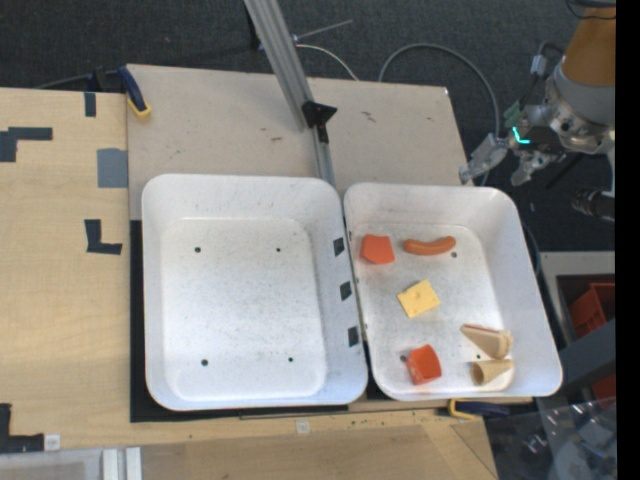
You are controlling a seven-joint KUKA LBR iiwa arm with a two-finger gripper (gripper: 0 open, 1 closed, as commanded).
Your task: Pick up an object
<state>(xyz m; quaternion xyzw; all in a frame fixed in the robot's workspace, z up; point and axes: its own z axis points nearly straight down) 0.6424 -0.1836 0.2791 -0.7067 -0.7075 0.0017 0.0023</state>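
Inside right bin, yellow wedge

All items lie down and left of my fingers, apart from them, in the right bin. Nearest: sausage, lying flat. Just left of it, orange block. Farther: yellow cheese wedge. Farthest: red block and two tan cones, tipped over.

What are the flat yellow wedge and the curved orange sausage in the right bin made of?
The flat yellow wedge looks like matte plastic or foam toy cheese: even colour, crisp edges. The curved orange sausage seems smooth moulded plastic or rubber. Neither is certain at this size.
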